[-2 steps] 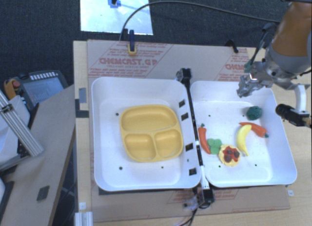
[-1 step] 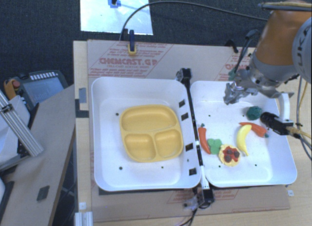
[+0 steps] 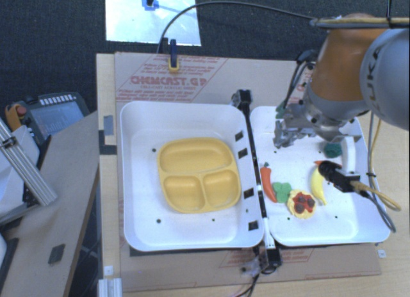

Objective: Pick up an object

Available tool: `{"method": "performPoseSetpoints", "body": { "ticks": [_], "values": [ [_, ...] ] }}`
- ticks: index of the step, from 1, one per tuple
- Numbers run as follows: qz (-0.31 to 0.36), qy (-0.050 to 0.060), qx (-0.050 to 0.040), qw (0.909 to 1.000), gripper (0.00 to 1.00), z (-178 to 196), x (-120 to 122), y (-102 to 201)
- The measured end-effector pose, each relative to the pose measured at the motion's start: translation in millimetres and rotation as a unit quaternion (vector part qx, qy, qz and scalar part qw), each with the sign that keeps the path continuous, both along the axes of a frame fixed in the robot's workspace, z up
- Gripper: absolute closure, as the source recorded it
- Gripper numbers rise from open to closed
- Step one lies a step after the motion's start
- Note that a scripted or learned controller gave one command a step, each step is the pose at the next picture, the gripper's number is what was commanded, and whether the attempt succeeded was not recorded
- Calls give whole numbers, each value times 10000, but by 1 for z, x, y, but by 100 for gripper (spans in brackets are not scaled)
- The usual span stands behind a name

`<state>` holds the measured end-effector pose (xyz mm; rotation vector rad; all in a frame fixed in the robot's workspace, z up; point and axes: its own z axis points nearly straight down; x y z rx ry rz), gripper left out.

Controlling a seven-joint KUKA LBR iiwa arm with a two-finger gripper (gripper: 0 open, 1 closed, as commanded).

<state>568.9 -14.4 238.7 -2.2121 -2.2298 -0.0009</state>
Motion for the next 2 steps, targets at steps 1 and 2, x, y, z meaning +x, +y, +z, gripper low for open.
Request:
{"method": "performPoseSetpoints", "body": {
  "ticks": [1,2],
  "values": [
    [6,-6,4,10000,100,5,-8,47],
    [10,0,5,10000,100,-10,-18,103]
  ]
}}
